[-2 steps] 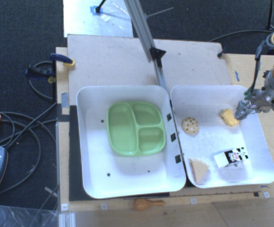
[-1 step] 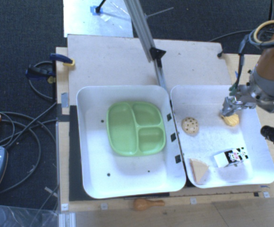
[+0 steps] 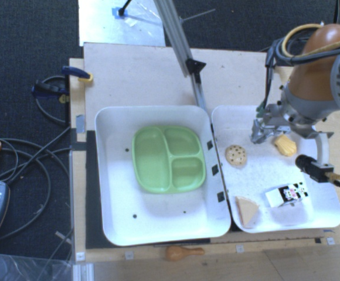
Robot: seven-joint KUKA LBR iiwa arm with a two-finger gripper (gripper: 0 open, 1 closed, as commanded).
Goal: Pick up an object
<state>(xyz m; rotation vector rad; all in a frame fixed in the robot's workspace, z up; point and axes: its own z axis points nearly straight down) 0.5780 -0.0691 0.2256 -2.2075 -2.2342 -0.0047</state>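
Observation:
My gripper hangs over the upper middle of the right bin, fingers pointing down to the left. Nothing shows between its fingers. A yellow piece lies just to its right, close beside the fingers. A round speckled cookie lies below and to the left of the gripper. A tan wedge rests near the bin's front left. A white packet with black marks sits toward the front right.
The left bin holds a green divided plate. A metal pole slants over the bins' top junction. Cables and a clamp lie off the bench at left. A tan object sits before the bins.

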